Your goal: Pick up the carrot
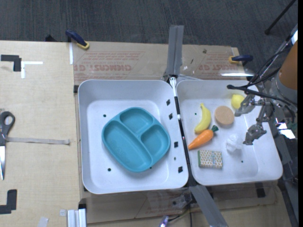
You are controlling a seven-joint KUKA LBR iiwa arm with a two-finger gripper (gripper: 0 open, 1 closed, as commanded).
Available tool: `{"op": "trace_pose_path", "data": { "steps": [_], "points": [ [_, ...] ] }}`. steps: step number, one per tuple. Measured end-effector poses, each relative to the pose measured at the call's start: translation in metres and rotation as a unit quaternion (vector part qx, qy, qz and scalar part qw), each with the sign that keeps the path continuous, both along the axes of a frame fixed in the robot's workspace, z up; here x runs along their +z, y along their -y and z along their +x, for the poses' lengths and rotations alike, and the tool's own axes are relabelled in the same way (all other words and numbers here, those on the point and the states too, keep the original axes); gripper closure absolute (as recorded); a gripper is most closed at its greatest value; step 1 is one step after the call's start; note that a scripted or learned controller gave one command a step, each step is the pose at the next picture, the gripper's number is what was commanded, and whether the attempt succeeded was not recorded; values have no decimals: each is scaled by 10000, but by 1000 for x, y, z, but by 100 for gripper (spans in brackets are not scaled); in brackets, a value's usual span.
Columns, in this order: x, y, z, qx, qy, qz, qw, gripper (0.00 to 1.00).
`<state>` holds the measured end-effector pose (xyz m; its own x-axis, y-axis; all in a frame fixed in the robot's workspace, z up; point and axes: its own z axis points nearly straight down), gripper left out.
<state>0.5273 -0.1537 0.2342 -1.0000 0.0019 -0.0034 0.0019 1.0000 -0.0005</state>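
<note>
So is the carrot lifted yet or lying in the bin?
Lying in the right bin, beside the banana. The hand is apart from the carrot.

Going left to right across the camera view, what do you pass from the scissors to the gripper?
scissors → blue divided plate → carrot → round tan piece → gripper

My one fixed camera above the bench (pixel 38 103), looking down at a slant, far bench edge toward the frame's top, both white bins (pixel 90 141) side by side in full view, arm entering from the right edge
</note>
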Motion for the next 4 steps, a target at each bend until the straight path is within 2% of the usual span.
{"op": "trace_pose_path", "data": {
  "steps": [1,2,3,4],
  "points": [
    [-131,-56,-10,1227,15,-6,9924,0],
    [-137,-56,55,559,22,-3,9984,0],
    [-109,-59,108,723,18,-4,9974,0],
    [-141,-54,102,255,5,3,9997,0]
  ]
}}
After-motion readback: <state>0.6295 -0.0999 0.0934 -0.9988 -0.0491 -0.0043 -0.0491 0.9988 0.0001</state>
